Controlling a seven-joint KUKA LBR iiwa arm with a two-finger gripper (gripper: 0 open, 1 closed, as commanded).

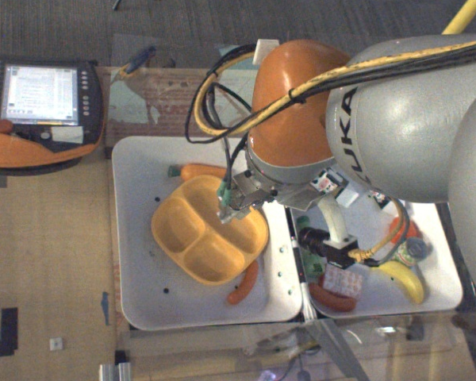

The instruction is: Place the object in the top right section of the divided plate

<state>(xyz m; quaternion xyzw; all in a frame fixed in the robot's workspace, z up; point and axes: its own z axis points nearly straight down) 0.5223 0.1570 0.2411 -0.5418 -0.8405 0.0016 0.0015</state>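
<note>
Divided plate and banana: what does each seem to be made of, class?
Plate: probably moulded plastic, with an even yellow colour, soft sheen and rounded dividers. Banana: likely plastic toy food, smooth and uniformly yellow, though real fruit cannot be ruled out.

1. I'm looking at a robotics lab, not a home or kitchen.
2. A big industrial arm (397,109) with yellow cables along it reaches over a bench (40,236).
3. A teach pendant (40,105) with a lit screen lies at the bench's far left corner.
4. Two white bins (135,236) sit side by side, with toy food: a plastic banana (404,280), a carrot (202,171), sausages (243,282).
5. Grey office carpet (63,14) lies beyond the bench.
</note>
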